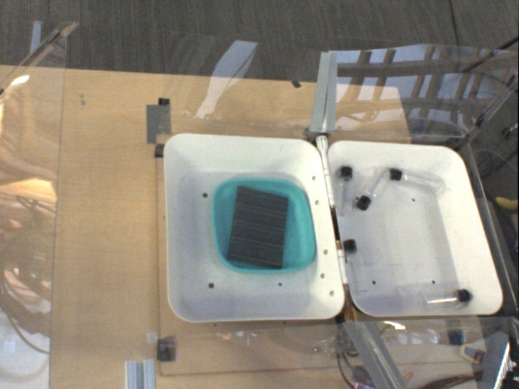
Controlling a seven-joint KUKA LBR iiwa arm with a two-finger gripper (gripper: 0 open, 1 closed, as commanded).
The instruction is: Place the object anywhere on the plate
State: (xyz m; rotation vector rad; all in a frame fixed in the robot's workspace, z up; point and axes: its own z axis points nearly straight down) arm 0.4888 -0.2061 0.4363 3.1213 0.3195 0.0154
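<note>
A teal square plate (302, 227) lies in the middle of the left white bin (186, 217). A dark grey ribbed rectangular block (258, 227) rests flat on the plate, slightly tilted, covering most of its centre.
The right white bin (422, 241) holds several clear rods with black end caps (362, 202), scattered near its left side and front right corner. A metal divider (324, 104) stands behind the gap between the bins. Wooden bench (89, 217) surrounds both.
</note>
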